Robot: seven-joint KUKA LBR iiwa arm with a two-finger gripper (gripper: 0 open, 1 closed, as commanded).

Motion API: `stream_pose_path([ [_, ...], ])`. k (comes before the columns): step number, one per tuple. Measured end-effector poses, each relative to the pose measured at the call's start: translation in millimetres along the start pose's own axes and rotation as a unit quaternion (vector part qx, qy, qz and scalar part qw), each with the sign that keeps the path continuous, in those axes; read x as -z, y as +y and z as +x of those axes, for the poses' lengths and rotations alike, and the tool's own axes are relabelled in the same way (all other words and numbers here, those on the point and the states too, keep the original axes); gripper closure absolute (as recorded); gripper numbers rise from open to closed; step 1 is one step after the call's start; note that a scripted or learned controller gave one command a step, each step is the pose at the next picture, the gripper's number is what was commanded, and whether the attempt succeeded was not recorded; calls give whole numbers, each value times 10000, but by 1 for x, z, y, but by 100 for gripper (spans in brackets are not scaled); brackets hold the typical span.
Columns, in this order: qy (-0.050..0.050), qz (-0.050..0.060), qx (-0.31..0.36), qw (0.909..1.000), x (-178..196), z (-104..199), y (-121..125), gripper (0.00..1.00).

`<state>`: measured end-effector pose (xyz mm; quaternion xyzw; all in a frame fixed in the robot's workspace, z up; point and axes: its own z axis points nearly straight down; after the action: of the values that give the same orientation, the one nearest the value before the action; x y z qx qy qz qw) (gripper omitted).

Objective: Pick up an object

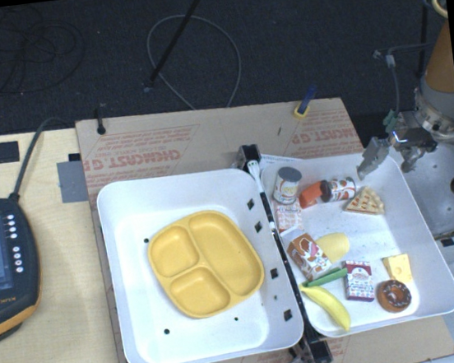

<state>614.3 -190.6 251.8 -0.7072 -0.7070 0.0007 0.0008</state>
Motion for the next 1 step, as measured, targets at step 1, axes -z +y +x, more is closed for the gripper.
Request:
stream_pose_path([
  [1,22,49,16,10000,-99,37,28,0],
])
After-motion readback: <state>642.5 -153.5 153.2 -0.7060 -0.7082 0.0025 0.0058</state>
